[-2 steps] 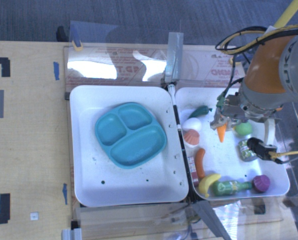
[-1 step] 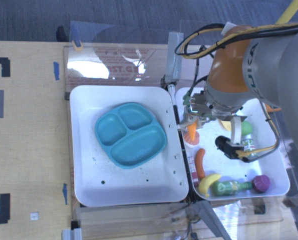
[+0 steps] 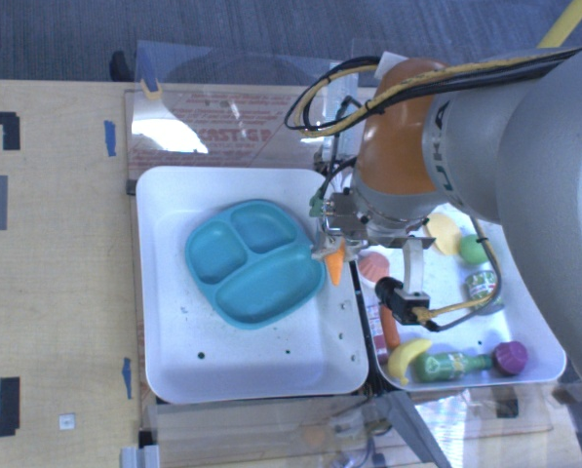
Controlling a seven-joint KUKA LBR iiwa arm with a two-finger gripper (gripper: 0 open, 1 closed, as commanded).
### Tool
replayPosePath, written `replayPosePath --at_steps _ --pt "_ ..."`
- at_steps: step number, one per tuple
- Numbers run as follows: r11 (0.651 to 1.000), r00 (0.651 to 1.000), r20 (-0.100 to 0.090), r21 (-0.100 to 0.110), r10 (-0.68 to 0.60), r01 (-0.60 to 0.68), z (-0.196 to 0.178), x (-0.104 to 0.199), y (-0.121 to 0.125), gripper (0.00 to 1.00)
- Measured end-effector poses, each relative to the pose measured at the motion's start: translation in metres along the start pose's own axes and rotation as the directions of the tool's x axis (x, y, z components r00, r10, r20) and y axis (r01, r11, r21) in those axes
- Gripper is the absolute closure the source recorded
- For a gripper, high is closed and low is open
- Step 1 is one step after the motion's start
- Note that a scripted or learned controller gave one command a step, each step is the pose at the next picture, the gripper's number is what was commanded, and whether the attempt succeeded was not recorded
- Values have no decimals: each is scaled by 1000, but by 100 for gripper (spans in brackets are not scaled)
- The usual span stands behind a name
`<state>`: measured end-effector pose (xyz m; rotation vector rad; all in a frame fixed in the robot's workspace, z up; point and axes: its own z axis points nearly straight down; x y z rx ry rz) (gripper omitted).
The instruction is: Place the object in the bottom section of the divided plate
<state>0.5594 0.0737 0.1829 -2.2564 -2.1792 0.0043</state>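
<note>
the grey arm with its orange band reaches over the seam between the two shallow white bins, and its pincer (image 3: 331, 249) hangs just off the right rim of the blue divided plastic plate (image 3: 254, 261), with a small orange carrot-shaped toy (image 3: 334, 265) right beneath it; whether the pincer actually grips the carrot, or how far it is parted, cannot be told from here. the plate lies tilted in the left white bin (image 3: 174, 359), its large bottom section bare. the right white bin (image 3: 539, 330) holds a yellow banana (image 3: 405, 356), a green bottle (image 3: 451, 365), a purple round toy (image 3: 511, 357) and a green round fruit (image 3: 473, 251).
</note>
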Motion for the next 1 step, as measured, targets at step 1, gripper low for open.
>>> replayPosePath --at_steps 1 --pt "1000 1000 1 0 3 -3 0 -2 0 0"
